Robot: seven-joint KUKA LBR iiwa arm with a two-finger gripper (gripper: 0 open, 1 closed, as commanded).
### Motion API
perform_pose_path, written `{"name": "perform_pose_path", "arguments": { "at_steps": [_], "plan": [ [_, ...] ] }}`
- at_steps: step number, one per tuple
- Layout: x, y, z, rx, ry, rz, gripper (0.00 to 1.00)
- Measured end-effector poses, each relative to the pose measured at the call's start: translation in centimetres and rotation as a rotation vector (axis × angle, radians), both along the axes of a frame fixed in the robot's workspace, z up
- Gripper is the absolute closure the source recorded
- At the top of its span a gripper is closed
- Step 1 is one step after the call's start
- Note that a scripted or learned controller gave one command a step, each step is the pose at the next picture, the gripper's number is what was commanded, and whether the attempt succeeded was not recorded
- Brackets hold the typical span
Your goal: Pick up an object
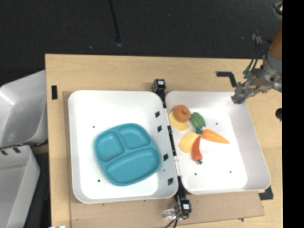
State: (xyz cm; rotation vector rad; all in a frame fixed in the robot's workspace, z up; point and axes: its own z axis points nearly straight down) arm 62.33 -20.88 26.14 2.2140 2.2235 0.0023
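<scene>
Gripper at the right bin's far corner, toy food well apart from it.

The gripper [240, 95] hangs over the far right corner of the right bin [237, 175]; whether it is released or clenched cannot be told. The toy food sits clustered in that bin's left half: a doughnut [181, 113], a green vegetable [198, 120], a carrot [215, 137], a lemon [188, 141] and a red pepper [197, 149]. A blue divided plate [127, 153] lies in the left bin [80, 175].
</scene>
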Motion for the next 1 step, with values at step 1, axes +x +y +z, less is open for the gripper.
{"name": "perform_pose_path", "arguments": {
  "at_steps": [1],
  "plan": [
    [-0.3,5.78,0.48,0.002,0.002,0.002,1.0]
  ]
}}
